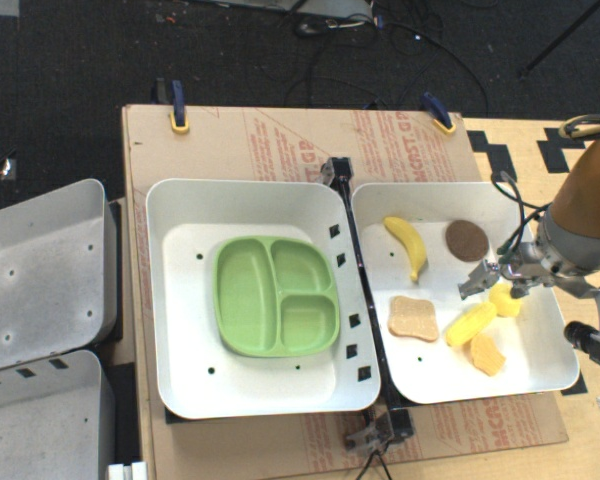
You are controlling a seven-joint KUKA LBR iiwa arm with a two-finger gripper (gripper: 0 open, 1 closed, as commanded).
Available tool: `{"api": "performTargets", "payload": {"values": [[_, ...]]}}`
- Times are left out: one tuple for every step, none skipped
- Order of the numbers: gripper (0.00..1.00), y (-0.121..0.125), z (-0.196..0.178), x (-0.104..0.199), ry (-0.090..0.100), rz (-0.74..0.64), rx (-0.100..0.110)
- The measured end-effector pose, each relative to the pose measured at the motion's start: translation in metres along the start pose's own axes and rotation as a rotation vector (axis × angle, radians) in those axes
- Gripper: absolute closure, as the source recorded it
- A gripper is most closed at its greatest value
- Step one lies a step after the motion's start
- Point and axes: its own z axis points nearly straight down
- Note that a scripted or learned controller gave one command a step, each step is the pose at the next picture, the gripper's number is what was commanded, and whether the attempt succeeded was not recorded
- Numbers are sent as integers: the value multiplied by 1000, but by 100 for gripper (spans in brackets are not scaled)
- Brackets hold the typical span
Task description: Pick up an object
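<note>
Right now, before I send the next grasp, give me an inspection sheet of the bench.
Surface: two white bins side by side, left bin, right bin, on a board.
Job's things: right bin holds banana, brown disc, bread slice, yellow piece, orange wedge, small yellow piece.
Clutter: green divided plate in left bin.
Grippers: gripper low over right bin beside the small yellow piece; finger state unclear.
Cables: black cable on the arm; cables on the floor.
Surroundings: clamps on the board's far edge; white trays at left.
</note>
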Motion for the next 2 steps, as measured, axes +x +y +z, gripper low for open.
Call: {"api": "performTargets", "payload": {"values": [[0, 6, 16, -3, -12, 0, -24], [100, 6, 6, -4, -14, 0, -25]]}}
